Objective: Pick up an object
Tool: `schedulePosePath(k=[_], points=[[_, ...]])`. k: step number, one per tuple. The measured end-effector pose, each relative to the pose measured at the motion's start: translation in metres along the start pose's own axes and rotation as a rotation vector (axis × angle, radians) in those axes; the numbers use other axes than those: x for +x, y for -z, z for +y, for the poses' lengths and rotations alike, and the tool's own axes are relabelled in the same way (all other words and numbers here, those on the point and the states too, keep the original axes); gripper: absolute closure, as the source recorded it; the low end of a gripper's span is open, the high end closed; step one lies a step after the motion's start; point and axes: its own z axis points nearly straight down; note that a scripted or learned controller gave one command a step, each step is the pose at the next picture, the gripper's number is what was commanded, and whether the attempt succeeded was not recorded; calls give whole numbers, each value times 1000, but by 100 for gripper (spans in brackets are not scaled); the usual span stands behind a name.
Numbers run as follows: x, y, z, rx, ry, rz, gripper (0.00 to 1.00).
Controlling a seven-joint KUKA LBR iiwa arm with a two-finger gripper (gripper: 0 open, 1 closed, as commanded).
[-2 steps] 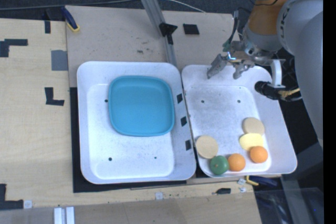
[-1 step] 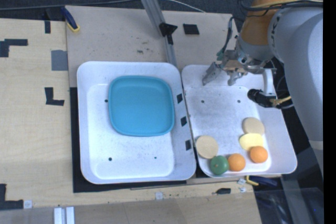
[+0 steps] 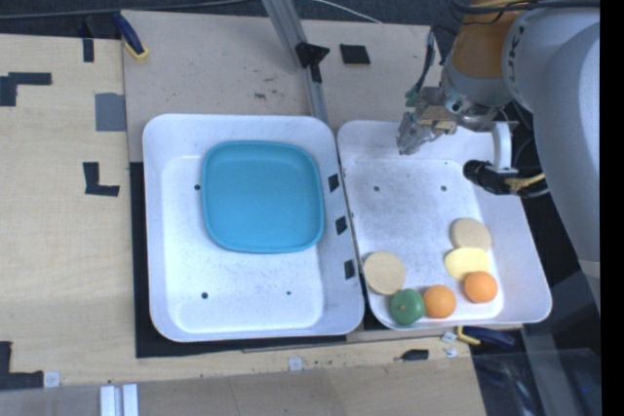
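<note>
The grey arm [image 3: 556, 63] with its orange band reached in from the right and filled the upper right corner of the view. Below it lay the two white bins side by side. The left bin [image 3: 175, 209] held a square blue plate [image 3: 261, 196], lying flat near its middle. The right bin [image 3: 409, 200] was bare over most of its floor, with the small objects gathered along its near edge and right corner: a tan round disc [image 3: 384, 272] just beside a green ball [image 3: 407, 307], an orange ball [image 3: 440, 301] next to that, a second orange ball [image 3: 480, 286] further right, a yellow piece [image 3: 467, 261] touching it from above, and a beige piece [image 3: 471, 233] above that one.

The pincer [image 3: 413, 137] hung over the far corner of the right bin, well apart from all the objects. Its fingers pointed down and looked drawn close together, with nothing between them.
</note>
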Motion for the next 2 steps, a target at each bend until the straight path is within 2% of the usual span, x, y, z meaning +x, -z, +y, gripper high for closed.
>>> schedulePosePath(k=[2], points=[[7,88,2,-3,0,0,100]])
